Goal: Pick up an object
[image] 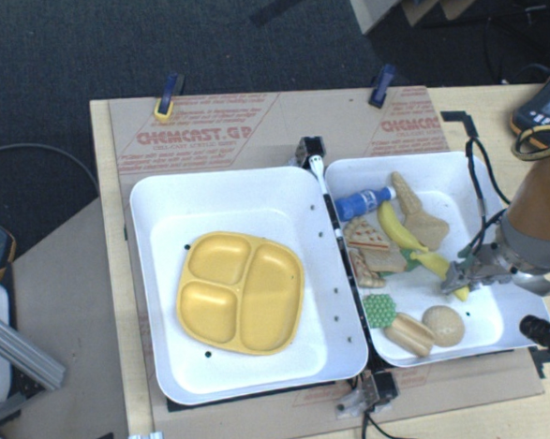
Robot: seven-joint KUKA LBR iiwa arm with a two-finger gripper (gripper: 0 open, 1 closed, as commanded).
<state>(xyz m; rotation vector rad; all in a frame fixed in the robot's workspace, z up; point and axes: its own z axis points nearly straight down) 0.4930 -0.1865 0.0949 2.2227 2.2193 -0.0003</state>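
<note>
Grey arm with orange band enters from the right; its tool (460, 281) sits low in the right white bin (469, 177), tips at the lower end of the yellow plastic banana (408, 240). Cannot tell whether the tool is clenched or released. Same bin: blue bottle with white cap (364, 201), tan bread-shaped piece (419, 215), brown waffle-like piece (369, 251), green textured disc (380, 309), tan hot-dog bun (408, 334), round beige bun (443, 324). Left white bin (153, 222): yellow three-compartment plate (240, 291). Both bins rest on the table (249, 122).
</note>
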